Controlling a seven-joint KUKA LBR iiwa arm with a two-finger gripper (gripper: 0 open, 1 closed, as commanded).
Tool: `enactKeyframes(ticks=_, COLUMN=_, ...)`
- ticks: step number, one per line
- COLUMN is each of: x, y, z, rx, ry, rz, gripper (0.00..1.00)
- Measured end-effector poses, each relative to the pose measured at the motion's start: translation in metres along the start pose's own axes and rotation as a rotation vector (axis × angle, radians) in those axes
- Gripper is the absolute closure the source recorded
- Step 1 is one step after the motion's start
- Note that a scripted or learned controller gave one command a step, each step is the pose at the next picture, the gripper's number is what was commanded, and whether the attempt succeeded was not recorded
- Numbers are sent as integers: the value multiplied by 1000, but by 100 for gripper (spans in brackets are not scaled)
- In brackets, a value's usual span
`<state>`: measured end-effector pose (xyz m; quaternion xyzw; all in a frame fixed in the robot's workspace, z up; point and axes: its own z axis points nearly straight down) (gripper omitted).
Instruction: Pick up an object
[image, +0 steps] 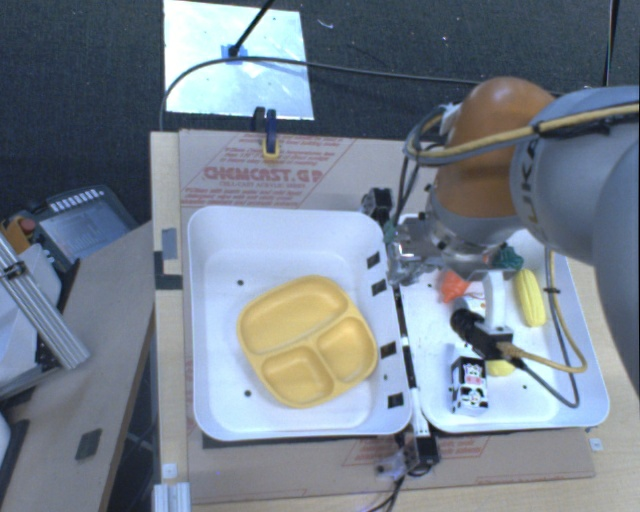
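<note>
1. Hanging low over the right bin (585, 405), my gripper (418, 255) sits close to the wall this bin shares with the left bin (205, 300); I cannot tell whether it is spread or pressed together, because my own wrist covers it
2. Judging by that, the pick is not yet made; the nearest thing to take is the orange toy (455, 287), just beside me toward the bin's middle
3. Dropping straight down from here could land me on the wall or on bare floor, and I would close on nothing
4. The orange toy lies near a green piece (510, 260) and a yellow corn cob (528, 297); a sloppy approach may knock them about or pinch two at once
5. The black-and-white toy (470, 385) stands well apart near the front rim, and the yellow plate (305, 340) looks too broad to pinch
</note>
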<state>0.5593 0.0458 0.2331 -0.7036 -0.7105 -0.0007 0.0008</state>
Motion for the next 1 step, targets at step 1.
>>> enactKeyframes(ticks=1, x=54, y=-7, z=14, rx=1, ry=0, rz=0, gripper=100)
